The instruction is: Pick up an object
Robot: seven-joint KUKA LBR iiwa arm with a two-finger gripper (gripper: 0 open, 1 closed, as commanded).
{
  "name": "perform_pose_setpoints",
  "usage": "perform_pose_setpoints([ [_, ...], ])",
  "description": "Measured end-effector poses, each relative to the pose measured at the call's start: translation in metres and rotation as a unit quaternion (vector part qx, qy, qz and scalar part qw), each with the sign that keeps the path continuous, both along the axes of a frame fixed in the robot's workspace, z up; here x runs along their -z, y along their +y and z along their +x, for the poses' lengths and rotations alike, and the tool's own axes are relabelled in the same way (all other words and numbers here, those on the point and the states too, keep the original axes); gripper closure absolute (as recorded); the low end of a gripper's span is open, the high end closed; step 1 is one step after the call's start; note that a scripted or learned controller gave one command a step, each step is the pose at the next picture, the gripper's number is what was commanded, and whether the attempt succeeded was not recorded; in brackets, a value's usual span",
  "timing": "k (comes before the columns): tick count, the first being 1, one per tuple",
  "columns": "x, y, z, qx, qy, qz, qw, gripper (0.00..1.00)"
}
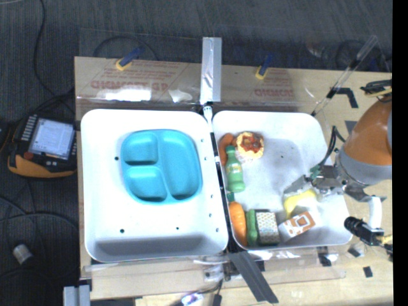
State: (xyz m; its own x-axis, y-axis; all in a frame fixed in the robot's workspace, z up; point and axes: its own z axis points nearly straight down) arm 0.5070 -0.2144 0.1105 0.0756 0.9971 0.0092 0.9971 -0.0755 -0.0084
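Your gripper (pixel 305 187) sits low in the right bin (pixel 280 123), just above the yellow block (pixel 299 203) near the front-right corner; I cannot tell its state. Centre over that block, clear of the orange-white carton (pixel 298 224).

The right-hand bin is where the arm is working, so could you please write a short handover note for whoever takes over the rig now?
Gripper: low over the right white bin, just above the yellow block; finger state unclear, nothing seen held.
Things: green plastic bottle, orange carrot, round red-and-yellow food toy, green box and small orange-and-white carton lie in the right bin. The blue divided tray sits in the left white bin.
Done: approach only.
Left: grasp and lift an object.
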Motion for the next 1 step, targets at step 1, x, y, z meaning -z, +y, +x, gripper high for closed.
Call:
perform_pose_setpoints([
  [1,0.0200,0.0531,-0.0198,0.025,-0.010,-0.0093,0.9996,0.00],
])
